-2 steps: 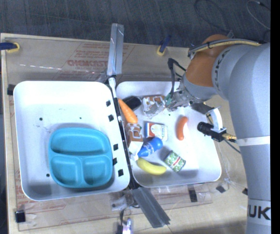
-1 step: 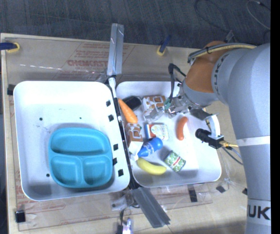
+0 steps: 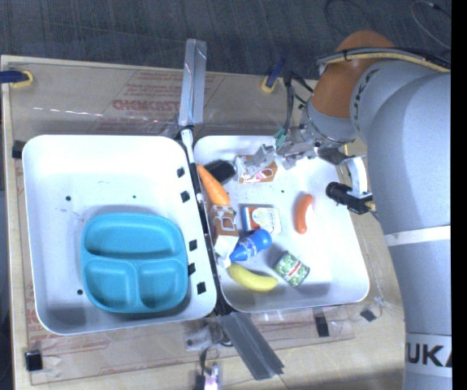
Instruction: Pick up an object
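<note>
A: What is the biggest thing here?

B: The grey arm with the orange band (image 3: 343, 84). Its gripper (image 3: 286, 149) hangs low over the far edge of the right white bin (image 3: 339, 258). About the jaws I cannot tell whether they are apart or together.

A: And in the left white bin (image 3: 46, 218)?

B: The blue plastic tray with three compartments (image 3: 136, 261). It is wide and flat, so it is hard to grip.

A: What is near the gripper?

B: The small crumpled packet with brown print (image 3: 257, 169) lies just beside the gripper, on its near side. I judge it light and soft; it can fold, so the middle is the best place to pinch.

A: Other choices?

B: Further toward the front from the gripper lie the orange carrot (image 3: 213, 185), the red sausage (image 3: 301, 214), the yellow banana (image 3: 252, 278) and the small green can (image 3: 291, 268). They look like light toys. The sausage lies alone, well apart from the rest; I would take it across its narrow middle. The can is round and may slip.
</note>
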Available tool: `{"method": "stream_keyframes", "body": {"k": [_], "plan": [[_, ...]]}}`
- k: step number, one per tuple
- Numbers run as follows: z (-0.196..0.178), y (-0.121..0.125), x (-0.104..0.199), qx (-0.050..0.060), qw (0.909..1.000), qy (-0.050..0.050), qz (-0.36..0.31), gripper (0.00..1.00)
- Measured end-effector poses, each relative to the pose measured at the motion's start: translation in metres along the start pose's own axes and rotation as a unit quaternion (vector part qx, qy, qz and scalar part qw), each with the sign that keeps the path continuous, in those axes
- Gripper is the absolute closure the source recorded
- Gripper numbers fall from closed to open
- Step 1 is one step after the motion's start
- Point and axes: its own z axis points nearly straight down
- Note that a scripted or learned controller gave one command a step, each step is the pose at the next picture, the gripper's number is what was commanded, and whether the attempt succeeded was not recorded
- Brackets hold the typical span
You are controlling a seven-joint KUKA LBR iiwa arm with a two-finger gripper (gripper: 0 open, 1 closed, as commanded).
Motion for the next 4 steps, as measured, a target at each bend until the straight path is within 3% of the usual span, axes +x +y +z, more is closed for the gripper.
{"method": "stream_keyframes", "body": {"k": [1,2,3,4], "plan": [[0.017,-0.053,0.055,0.0,0.9995,0.0,-0.032,0.0],[0.013,-0.031,0.066,0.0,0.9987,0.0,-0.052,0.0],[0.017,0.006,0.026,0.007,0.9987,0.008,-0.05,0.0],[0.017,0.002,0.003,0.007,0.9978,0.007,-0.066,0.0]]}}
